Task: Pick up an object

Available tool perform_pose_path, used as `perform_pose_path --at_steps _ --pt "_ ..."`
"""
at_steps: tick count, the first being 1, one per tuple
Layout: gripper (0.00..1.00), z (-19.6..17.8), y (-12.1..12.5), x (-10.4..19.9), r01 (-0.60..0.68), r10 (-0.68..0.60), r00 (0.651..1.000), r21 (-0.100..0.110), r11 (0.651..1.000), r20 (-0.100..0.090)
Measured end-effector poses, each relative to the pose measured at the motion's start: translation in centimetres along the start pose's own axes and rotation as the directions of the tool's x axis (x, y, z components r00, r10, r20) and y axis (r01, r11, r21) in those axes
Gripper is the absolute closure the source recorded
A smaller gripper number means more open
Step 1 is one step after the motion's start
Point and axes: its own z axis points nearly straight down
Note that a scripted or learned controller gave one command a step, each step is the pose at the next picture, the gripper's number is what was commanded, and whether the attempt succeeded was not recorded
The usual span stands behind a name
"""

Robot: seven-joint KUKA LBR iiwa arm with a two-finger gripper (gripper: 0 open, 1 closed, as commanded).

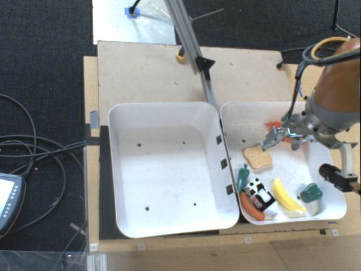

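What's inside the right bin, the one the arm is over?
The right bin holds a bread slice, banana, black-and-white toy, red sausage-like piece, green piece and teal object. The gripper and arm cover something orange-red.

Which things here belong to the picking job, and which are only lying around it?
For the job: gripper, right bin, bread slice, banana, sausage, green cup, black-and-white toy.

Lying about: left bin, cables, tablet.
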Motion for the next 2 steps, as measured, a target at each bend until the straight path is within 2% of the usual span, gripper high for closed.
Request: perform_pose_path --at_steps 1,2 --pt "0.0 -0.2 0.1 0.0 -0.002 0.002 1.0 -0.005 1.0 0.001" --pt "0.0 5.0 0.0 1.0 -0.004 0.004 1.0 0.001 1.0 0.0"
